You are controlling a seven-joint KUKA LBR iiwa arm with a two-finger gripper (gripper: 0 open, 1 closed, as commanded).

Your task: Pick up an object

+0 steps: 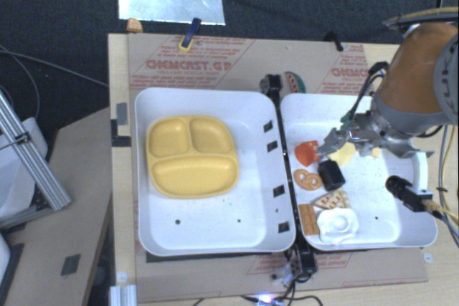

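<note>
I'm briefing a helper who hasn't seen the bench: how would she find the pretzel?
Go to the right bin, then its left side near the divider. The pretzel lies below the red piece, above the waffle-like cracker. It alone is a brown twisted loop with holes.

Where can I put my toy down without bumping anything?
In the left bin, on the bare floor in front of the yellow plate. The right bin is crowded: pretzel, fried egg and the pincer.
</note>
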